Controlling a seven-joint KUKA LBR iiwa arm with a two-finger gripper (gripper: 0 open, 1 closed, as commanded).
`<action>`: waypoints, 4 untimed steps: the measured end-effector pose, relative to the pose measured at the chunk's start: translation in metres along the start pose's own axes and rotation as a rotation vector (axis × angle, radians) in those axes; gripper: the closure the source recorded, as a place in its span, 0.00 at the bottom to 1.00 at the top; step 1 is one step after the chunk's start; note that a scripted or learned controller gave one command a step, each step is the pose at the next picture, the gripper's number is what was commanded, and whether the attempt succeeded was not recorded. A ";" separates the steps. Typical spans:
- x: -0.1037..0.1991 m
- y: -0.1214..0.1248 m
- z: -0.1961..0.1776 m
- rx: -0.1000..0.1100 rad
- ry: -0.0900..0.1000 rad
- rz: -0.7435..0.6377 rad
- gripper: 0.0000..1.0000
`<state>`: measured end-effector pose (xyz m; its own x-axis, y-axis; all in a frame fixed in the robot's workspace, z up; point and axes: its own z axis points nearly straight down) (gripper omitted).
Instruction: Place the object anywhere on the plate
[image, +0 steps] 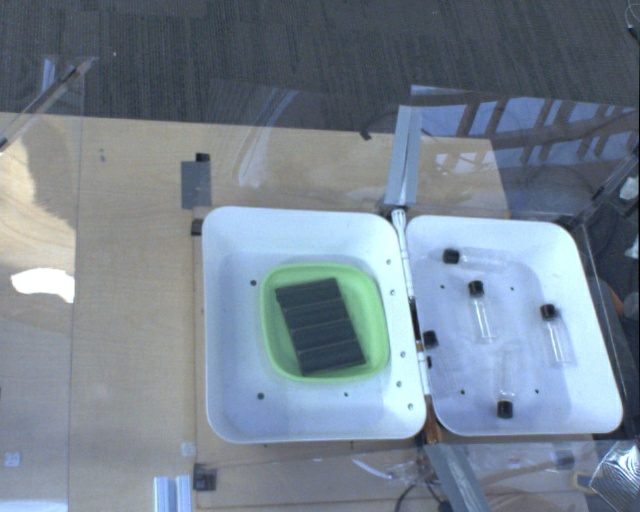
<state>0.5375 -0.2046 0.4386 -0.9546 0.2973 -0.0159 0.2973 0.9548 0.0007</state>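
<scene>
Overhead view, two white bins. I use the green plate (325, 318) as landmark: it sits in the left bin (230, 400), and a dark ribbed block (319, 326) lies flat on it, inside the rim. To the plate's right, the other bin (590, 400) holds several clear vials (481, 312) with black caps, well apart. I cannot tell the claw's state. Judged risk: if a vial is the intended object, its round, clear body could slip or roll during pickup.
</scene>
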 end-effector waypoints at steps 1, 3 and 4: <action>0.004 -0.002 0.000 0.000 0.000 -0.303 0.00; -0.014 0.004 0.000 0.000 0.000 -0.391 0.00; -0.025 0.008 0.000 -0.001 0.000 -0.307 0.00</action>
<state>0.5639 -0.2045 0.4386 -0.9999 -0.0048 -0.0154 -0.0047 1.0000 -0.0033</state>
